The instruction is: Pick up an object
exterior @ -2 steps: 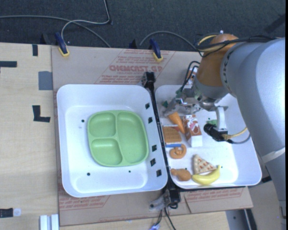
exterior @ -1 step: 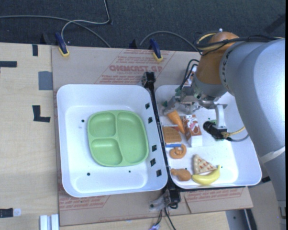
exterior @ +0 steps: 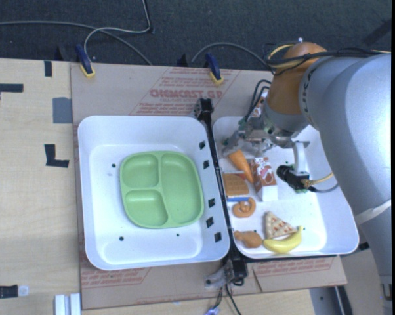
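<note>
— While you look down over the bench [exterior: 27, 176], what is the biggest thing you see?

— You see the grey arm [exterior: 355, 123] reaching in from the right, with its orange band [exterior: 289, 77] above the wrist. It covers the upper right part of the right bin [exterior: 335, 231].

— And the bins?

— You have two white bins side by side. The left bin [exterior: 99, 195] holds a green plate [exterior: 162, 189] with three sections, lying flat near its middle. The right bin holds a cluster of toy food along its left half.

— Where is the claw?

— You find the gripper [exterior: 253, 140] low over the upper left part of the right bin, just above the carrot [exterior: 240, 163]. You cannot tell whether it is apart or together; the wrist and cables hide it. Nothing visible sits between its tips.

— List the food for me.

— From the larger pieces down: a slice of toast [exterior: 236, 184] just below the carrot, a banana [exterior: 283, 243] at the bin's near edge, a pizza slice [exterior: 277, 226] touching the banana, a red and white packet [exterior: 264, 174] right of the carrot, a pretzel [exterior: 243, 208] below the toast, and a small fried piece [exterior: 249, 239] left of the banana.
</note>
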Robot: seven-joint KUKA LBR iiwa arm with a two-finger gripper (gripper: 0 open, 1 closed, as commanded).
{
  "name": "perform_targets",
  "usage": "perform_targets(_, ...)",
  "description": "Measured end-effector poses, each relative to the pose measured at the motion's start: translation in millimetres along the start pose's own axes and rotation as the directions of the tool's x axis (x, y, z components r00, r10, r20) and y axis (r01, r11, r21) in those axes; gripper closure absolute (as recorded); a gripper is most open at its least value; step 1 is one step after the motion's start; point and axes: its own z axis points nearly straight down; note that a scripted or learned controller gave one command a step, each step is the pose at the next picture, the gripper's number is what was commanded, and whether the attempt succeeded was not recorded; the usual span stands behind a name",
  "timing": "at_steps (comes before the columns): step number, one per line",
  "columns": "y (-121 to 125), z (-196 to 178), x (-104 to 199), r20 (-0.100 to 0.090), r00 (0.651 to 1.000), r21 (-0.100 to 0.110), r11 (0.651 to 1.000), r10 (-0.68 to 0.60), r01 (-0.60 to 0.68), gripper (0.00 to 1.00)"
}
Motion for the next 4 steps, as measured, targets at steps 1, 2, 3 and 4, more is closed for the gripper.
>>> perform_targets(1, -3.5, -0.2, -1.3, 0.001, 1.0, -0.001, 1.0, 0.0, 0.0, 0.0)
perform_targets(2, 15.1, 0.3, 0.0, 0.0, 1.0, 0.0, 1.0, 0.0, 0.0, 0.0)
perform_targets(3, 7.9, 0.1, -0.8, 0.001, 1.0, 0.0, 1.0, 0.0, 0.0, 0.0)
perform_targets(4, -13.9, -0.4, -1.6, 0.001, 1.0, -0.001, 1.0, 0.0, 0.0, 0.0)
